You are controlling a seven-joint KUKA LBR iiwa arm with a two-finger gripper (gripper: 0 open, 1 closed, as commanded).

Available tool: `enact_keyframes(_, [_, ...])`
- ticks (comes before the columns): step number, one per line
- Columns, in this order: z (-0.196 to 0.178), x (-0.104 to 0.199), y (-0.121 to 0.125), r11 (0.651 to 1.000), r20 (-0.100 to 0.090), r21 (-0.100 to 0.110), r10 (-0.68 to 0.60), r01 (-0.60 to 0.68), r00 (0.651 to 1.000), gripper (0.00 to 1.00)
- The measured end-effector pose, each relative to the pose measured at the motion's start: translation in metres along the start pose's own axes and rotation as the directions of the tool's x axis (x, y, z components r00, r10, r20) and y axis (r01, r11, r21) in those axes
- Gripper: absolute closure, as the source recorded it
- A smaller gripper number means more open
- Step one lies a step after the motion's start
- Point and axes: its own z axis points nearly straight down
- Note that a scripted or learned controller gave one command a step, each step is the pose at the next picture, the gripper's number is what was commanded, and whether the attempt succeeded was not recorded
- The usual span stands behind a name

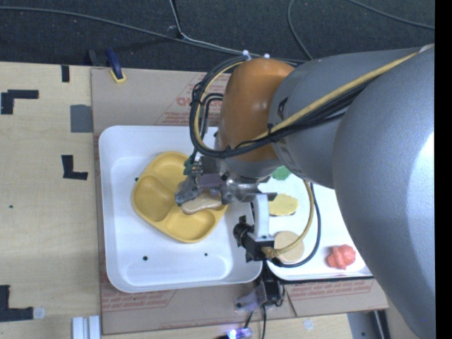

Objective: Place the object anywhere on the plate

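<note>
Wooden bench point(42, 210), two white bins, and me leaning in over the yellow plate point(164, 200).

Left bin point(116, 260) holds the divided yellow plate; my fingers point(192, 198) hang over its right part, clamped on a tan, bread-like object point(201, 203) that sits just above the plate's right compartment (touching the plate or not, I cannot tell). Right bin point(353, 274) holds a yellow piece point(284, 205), a tan round piece point(289, 243), a red piece point(341, 257) and a bit of green point(282, 173) beside my wrist.
</note>
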Motion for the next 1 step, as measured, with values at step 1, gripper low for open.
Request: enact_keyframes(1, [-0.0004, -0.0002, 0.0003, 1.000, 0.000, -0.001, 0.001, -0.001, 1.000, 0.00])
